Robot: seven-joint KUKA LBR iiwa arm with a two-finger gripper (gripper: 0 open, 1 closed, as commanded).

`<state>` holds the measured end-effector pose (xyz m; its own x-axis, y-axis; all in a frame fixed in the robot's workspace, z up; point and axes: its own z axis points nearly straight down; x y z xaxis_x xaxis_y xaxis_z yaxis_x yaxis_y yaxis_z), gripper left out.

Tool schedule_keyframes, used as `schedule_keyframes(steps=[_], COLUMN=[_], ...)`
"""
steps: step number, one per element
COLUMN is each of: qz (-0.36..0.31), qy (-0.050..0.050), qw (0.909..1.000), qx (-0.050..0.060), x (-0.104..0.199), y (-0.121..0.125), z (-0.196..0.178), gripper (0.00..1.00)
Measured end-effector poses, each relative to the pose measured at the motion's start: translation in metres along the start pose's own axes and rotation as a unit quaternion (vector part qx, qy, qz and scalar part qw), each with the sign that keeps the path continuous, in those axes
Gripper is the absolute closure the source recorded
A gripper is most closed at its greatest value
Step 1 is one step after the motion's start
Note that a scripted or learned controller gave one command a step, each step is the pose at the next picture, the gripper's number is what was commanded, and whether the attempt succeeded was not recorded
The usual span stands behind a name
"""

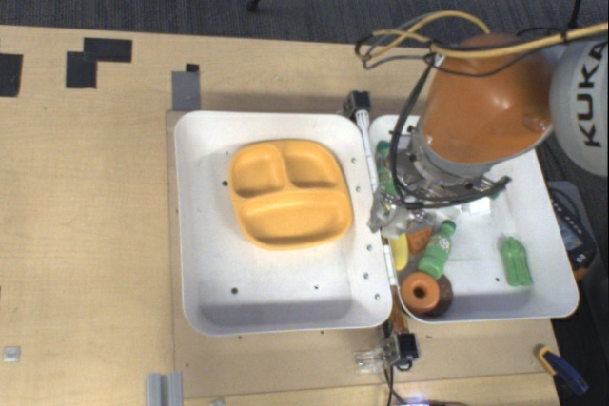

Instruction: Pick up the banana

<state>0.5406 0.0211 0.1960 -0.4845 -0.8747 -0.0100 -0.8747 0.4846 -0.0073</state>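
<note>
Hanging low over the right bin (547,204), the claw (395,219) is hidden under the wrist; its state cannot be told. The banana (399,252) lies just beneath it, beside a green bottle (437,249).

We see 2 white bins (195,233) on a pale wood tabletop (86,204), a yellow-orange divided plate (288,192), a yellow banana (399,251), 2 green bottles (437,249), a brown ring (424,292), and the arm's orange band (485,105).
</note>
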Motion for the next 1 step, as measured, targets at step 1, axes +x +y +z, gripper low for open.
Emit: schedule_keyframes(steps=[1], qz=[0.000], qy=[0.000], qw=[1.0000], qx=[0.000], x=[-0.0001], y=[0.0002], z=[0.0001], gripper=[0.00])
